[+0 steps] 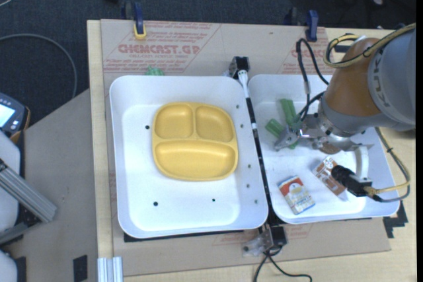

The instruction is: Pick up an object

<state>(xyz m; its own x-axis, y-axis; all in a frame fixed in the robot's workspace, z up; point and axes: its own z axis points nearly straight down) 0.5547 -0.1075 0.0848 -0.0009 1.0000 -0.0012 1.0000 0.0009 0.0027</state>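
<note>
Cardboard is covering the tabletop (198,43), and two white bins are sitting on it side by side. The left bin (132,195) is carrying a yellow divided plate (195,141). The right bin (344,208) is where the grey-and-orange arm (370,89) is reaching in from the right, its body hanging over the bin's middle.

The gripper (289,139) is sitting low near the bin's left wall, just beside two green pieces (283,117); whether the jaws are spread or pinching anything, I cannot tell from this slant. A small red-and-white packet (296,193) is lying toward the near edge, a brown wrapped item (328,175) just beside it.

The risks, as I judge them: the green pieces are lying close together, so the jaws may nudge one away or catch both; and the bin wall may be crowding the approach.
</note>
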